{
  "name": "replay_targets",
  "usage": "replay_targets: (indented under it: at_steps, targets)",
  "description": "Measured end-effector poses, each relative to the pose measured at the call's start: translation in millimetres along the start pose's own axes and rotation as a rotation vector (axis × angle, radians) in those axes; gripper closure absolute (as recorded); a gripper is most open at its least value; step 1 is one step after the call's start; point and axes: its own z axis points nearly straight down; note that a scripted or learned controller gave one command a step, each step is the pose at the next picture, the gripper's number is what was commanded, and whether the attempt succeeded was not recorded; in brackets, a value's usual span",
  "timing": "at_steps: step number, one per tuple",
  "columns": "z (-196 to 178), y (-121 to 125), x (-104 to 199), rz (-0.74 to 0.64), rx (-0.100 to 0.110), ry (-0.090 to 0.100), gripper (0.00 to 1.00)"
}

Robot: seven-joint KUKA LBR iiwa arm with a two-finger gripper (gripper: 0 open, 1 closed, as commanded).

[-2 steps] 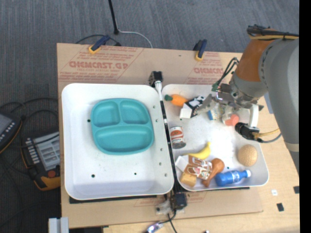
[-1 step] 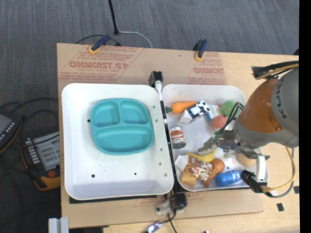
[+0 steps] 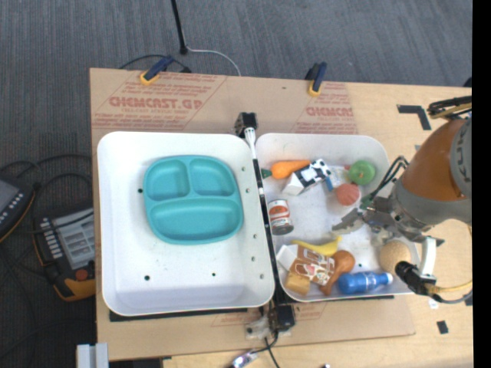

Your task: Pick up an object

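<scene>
We see the tool (image 3: 354, 219) hovering low in the right bin (image 3: 368, 141), fingers spread wide and holding nothing, apparently poised above bare floor between the scattered toys.

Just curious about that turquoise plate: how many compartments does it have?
3. The turquoise plate in the left bin has two small compartments along its far side and one long compartment nearer the camera.

Arm: grey body with orange band above the wrist, entering from the right side of the bench and angled down over the right edge of the right-hand bin (image 3: 376, 140). Gripper (image 3: 351, 219): dark, two fingers pointing left into the bin, spread apart, nothing visible between them. Wrist: low, tilted leftward.
</scene>
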Motion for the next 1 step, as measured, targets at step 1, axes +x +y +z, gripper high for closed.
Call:
replay_targets:
  at_steps: [1]
  targets:
    - [2.8,-40.5,85.9,0.269,-0.024,-0.024,0.00]
